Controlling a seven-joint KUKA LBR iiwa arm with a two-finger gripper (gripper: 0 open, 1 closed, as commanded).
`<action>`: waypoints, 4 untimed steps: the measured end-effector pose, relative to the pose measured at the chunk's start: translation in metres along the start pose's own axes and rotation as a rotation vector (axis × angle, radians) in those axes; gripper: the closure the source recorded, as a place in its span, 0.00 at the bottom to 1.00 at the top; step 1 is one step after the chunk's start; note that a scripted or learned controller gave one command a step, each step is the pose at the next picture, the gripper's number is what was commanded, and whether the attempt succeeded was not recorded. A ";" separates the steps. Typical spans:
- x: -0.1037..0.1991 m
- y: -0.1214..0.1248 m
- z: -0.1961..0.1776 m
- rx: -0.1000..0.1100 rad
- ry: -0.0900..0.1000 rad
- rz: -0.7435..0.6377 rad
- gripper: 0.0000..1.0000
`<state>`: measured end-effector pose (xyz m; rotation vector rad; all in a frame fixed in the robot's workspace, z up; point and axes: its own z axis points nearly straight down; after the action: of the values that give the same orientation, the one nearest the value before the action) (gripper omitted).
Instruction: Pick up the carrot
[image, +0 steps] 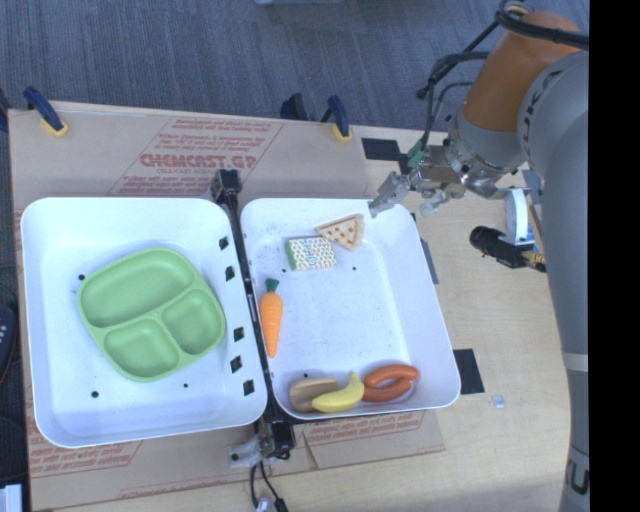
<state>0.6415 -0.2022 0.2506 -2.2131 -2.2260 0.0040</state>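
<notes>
Camera view. Looked down at a slant on the left bin (60, 400) and the right bin (350, 320), 2 shallow white trays set side by side on a cardboard sheet (200, 150) with red print, itself lying on the pale bench (500, 450). Noted 2 blue clamps (45, 112) on the sheet's far edge, 1 at its far left corner and 1 further along toward the right.

Found the carrot (270, 315) in the right bin, lying flat along the left wall, about midway between the far and near edges. Saw its green top pointing to the far edge and its orange tip to the near edge, apart from every other toy there.

Counted 5 more toys in that same bin. Near the far edge: a pizza slice (342, 232) and, just beside it toward the left, a patterned block (312, 254). Along the near edge, bunched together and touching: a bread roll (312, 388) toward the left, a banana (340, 396) in the middle, a sausage (390, 380) toward the right.

In the left bin, saw a green plate (150, 313) with 3 sections, set near the middle.

Spotted the gripper (405, 205) at the end of the grey arm (560, 130), hanging over the far right corner of the right bin, about at its rim. Made out the 2 fingers spread apart, with nothing between them. Judged it well apart from the carrot and nearest to the pizza slice.
</notes>
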 end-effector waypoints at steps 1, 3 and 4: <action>0.071 -0.087 0.030 0.002 0.001 -0.027 0.00; 0.100 -0.116 0.160 0.004 0.002 0.378 0.00; 0.112 -0.089 0.151 0.001 0.001 0.584 0.00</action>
<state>0.5509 -0.0908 0.1000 -2.7592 -1.4949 0.0049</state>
